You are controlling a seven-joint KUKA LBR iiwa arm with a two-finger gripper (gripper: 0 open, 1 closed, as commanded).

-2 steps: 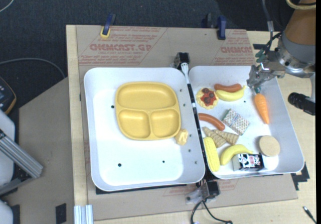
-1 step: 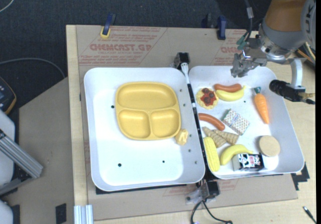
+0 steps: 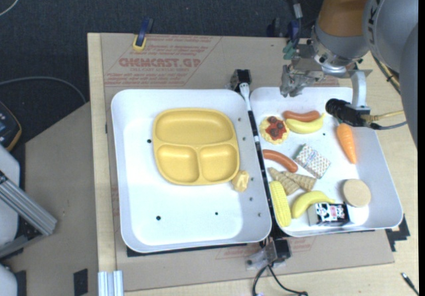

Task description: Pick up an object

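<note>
My gripper (image 3: pixel 292 87) hangs over the far left corner of the right bin (image 3: pixel 388 185), open with nothing between its fingers. Just below it lie a red hot dog (image 3: pixel 302 115) on a yellow banana (image 3: pixel 306 127) and a small red-topped tart (image 3: pixel 274 129). Farther down the bin are an orange carrot (image 3: pixel 346 142), a second sausage (image 3: pixel 279 158), a silver checked packet (image 3: pixel 312 160), a waffle cone (image 3: pixel 295 180), a corn cob (image 3: pixel 279 202), another banana (image 3: pixel 307 202), a black-and-white carton (image 3: pixel 329 213) and a round tan biscuit (image 3: pixel 356 192).
The left bin (image 3: pixel 133 175) holds a yellow divided plate (image 3: pixel 196 145) and a small yellow piece (image 3: pixel 240 182) by its right wall. A black fitting with a cable (image 3: pixel 342 112) sits at the right bin's far side. The grey arm with its orange band (image 3: pixel 352 9) fills the upper right.
</note>
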